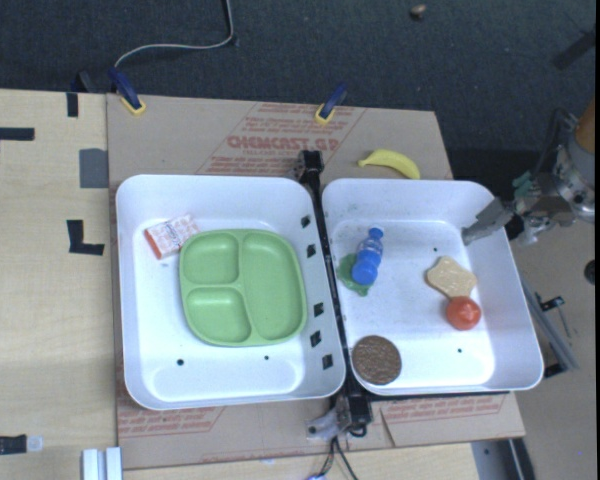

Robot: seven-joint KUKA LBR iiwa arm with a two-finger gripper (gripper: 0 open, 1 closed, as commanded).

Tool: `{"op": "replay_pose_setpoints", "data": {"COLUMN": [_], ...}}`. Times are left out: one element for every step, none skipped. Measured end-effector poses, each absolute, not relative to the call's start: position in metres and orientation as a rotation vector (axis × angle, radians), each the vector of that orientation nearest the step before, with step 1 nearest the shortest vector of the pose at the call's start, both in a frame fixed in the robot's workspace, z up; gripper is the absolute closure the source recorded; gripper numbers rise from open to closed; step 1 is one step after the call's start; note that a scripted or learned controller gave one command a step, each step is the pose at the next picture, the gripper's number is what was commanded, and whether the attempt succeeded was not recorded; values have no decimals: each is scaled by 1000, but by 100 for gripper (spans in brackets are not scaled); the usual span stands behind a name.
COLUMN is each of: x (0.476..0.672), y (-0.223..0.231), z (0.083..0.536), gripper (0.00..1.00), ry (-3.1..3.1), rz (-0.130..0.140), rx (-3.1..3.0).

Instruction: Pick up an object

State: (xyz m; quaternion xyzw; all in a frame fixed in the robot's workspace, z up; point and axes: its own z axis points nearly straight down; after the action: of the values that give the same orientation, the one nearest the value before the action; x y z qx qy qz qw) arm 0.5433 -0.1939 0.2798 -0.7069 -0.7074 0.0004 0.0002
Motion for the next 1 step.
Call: {"op": "replay_pose_setpoints", "data": {"x": [532], "y": [-224], "z": [207], "gripper": [0], "ry": [-2220], "rz": [4], "rx": [-2220]}}
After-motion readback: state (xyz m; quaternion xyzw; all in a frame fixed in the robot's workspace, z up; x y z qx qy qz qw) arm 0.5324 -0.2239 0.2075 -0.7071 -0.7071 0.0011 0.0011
